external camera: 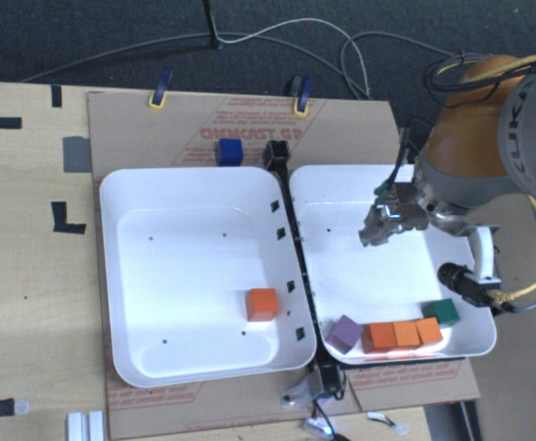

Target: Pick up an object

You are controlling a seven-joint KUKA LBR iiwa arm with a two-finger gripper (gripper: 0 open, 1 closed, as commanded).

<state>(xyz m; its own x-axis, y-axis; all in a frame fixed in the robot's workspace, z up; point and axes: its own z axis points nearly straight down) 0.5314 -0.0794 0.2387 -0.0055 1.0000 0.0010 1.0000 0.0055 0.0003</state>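
Observation:
An orange cube lies in the left bin, toward its front right. Along the front wall of the right bin sit a purple block, an orange block, another orange block, a lighter orange block and a green block. My gripper hangs over the middle of the right bin, well behind the row of blocks. Nothing shows between it and the bin floor.
A blue cube rests on the cardboard behind the left bin, outside it. A black clamp sits at the top of the divider between the bins. Cables run across the dark floor behind the bench.

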